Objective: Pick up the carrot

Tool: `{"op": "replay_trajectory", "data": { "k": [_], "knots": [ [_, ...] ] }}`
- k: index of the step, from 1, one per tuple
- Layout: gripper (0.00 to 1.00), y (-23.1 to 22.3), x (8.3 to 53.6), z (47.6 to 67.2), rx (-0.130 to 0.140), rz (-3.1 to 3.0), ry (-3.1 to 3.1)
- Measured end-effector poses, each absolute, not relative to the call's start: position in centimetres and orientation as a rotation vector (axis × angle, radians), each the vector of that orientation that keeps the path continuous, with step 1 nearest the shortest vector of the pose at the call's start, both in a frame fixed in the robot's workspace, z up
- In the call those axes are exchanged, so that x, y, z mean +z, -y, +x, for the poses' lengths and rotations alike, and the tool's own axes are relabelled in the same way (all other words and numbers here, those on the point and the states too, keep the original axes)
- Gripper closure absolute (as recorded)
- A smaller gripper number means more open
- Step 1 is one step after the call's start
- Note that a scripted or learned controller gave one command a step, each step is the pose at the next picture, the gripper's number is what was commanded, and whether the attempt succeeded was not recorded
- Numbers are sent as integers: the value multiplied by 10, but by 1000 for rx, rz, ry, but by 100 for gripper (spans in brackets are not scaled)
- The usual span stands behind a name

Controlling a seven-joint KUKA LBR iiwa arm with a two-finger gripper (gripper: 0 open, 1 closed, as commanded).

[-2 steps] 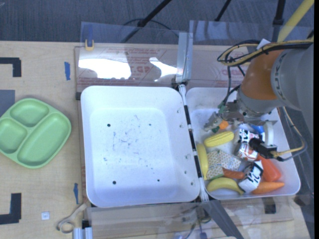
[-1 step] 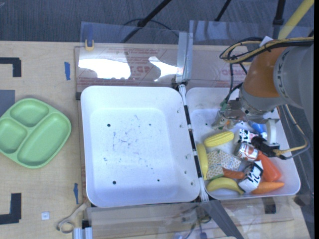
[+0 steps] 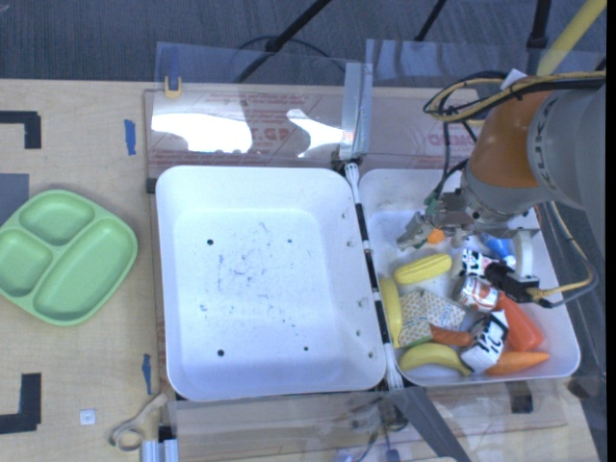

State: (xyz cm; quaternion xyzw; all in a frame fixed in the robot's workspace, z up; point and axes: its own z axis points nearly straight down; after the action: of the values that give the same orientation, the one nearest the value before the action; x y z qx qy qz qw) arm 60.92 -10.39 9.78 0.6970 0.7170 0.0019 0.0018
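Note:
My gripper (image 3: 423,231) is low in the right bin (image 3: 563,349), near its back left part and just above a yellow corn cob (image 3: 423,269). A small orange piece (image 3: 438,237) shows right at the gripper's tip; I cannot tell if it is held. A long tapered orange carrot-like piece (image 3: 518,362) lies at the bin's front right corner, apart from the gripper. A bulkier orange piece (image 3: 525,325) sits just behind it, and a thin red-orange one (image 3: 450,335) lies in the middle of the pile.
The right bin is crowded: a banana (image 3: 389,306) along its left wall, another banana (image 3: 431,356) at the front, a patterned packet (image 3: 431,308), a red and white can (image 3: 478,293). The left bin (image 3: 183,200) adjoins it. A green divided plate (image 3: 63,256) lies far left.

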Motion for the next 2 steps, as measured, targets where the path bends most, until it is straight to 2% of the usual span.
{"op": "replay_trajectory", "data": {
  "k": [1,2],
  "knots": [
    [0,121,87,596,4,1944,-2466],
    [0,105,164,607,4,1476,-2767]
  ]
}}
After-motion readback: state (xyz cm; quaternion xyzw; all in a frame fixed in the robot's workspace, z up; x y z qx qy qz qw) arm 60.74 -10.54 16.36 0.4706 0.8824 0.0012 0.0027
